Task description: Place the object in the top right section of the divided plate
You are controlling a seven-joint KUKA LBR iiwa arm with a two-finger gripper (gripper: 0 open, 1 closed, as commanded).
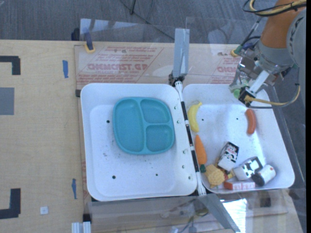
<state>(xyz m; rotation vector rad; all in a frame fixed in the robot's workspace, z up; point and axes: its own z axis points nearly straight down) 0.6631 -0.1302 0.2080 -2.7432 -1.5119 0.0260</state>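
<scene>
While end effector [244, 92] state unclear, banana [194, 115], carrot [199, 149], sausage [250, 121] beside divided plate [144, 125]

Two shallow white bins sit side by side on the table [39, 130], the left bin [97, 169] and the right bin [284, 164] touching along a central divider. Blue tape marks [65, 68] and black tape corners [13, 64] dot the wooden surface, and a clear panel with red lettering [121, 64] lies behind the bins.

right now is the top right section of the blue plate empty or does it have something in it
Empty. The blue plate in the left bin shows bare blue in all three sections; the toy food all lies in the right bin.
</scene>
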